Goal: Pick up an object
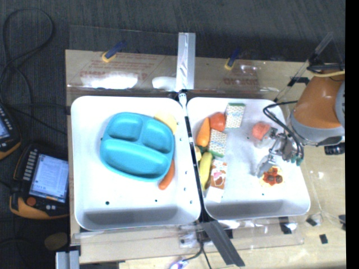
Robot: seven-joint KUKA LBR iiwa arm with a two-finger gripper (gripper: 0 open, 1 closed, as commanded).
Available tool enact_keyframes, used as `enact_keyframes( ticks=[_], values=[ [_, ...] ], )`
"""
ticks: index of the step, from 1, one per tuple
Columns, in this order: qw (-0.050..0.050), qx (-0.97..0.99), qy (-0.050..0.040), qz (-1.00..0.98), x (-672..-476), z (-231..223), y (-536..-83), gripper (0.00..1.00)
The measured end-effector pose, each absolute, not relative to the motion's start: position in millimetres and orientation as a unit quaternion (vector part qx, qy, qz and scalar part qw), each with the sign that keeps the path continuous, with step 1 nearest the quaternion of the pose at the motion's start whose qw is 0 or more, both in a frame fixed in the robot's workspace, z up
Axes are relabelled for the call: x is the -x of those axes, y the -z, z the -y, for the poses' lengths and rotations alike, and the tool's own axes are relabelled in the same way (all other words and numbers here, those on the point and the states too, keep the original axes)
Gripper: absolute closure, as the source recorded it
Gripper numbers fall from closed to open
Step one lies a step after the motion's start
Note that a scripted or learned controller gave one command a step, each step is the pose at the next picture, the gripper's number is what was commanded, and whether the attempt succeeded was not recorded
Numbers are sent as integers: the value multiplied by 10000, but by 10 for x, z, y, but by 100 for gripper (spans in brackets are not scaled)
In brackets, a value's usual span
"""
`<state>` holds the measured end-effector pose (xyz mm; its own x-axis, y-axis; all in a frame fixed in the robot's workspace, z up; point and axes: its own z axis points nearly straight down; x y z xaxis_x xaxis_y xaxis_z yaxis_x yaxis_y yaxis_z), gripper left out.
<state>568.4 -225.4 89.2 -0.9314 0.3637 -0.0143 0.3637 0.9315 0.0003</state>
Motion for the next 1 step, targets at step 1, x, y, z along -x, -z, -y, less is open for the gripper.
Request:
enact_keyframes(
  ticks=[1],
  values=[
    [99,-3047,-2,-9524,-5155,2233,-902,0]
  ],
)
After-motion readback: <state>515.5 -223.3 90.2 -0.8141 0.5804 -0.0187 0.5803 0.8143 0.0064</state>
